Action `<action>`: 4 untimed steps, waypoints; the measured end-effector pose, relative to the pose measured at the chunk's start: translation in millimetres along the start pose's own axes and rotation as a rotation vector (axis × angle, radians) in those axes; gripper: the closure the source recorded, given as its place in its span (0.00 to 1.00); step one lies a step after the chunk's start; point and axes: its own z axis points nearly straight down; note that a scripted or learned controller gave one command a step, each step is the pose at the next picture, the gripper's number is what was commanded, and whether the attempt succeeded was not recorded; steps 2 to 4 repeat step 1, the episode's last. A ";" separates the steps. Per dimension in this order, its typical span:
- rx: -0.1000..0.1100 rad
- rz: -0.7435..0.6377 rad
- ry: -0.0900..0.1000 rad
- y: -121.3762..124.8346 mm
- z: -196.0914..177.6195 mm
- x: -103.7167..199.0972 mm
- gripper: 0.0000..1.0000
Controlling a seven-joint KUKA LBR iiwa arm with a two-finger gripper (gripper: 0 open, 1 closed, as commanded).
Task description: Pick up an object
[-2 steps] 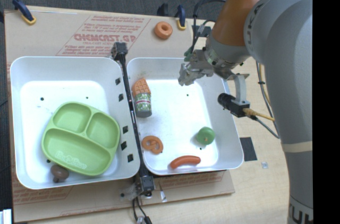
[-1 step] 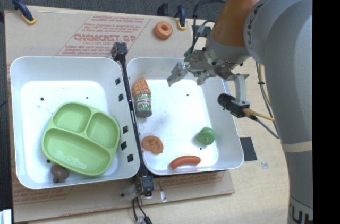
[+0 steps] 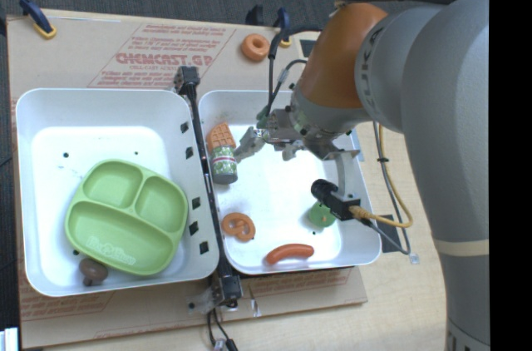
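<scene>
Grey gripper (image 3: pixel 249 143) sits low in the right bin (image 3: pixel 349 254), can't tell its state from my feed. Can (image 3: pixel 222 151) just beside it; pretzel (image 3: pixel 238 226), sausage (image 3: pixel 289 254) nearer the front wall.

Bright, even overhead light; soft shadows, mild glare on white bins (image 3: pixel 33 175).

Two smooth, glossy white plastic bins (image 3: pixel 33 175) sit on a matt brown cardboard sheet (image 3: pixel 158 50) printed in red, the left bin holding a matt pale-green plastic divided plate (image 3: pixel 125 216), while the arm (image 3: pixel 432 66) at right shows smooth grey casing and a satin orange band (image 3: pixel 341 58).
</scene>
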 end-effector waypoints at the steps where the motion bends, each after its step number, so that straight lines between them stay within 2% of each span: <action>1: -0.002 0.001 -0.001 79.4 21.9 -44.4 0.00; 4: -0.002 0.001 -0.001 79.4 21.9 -44.4 0.00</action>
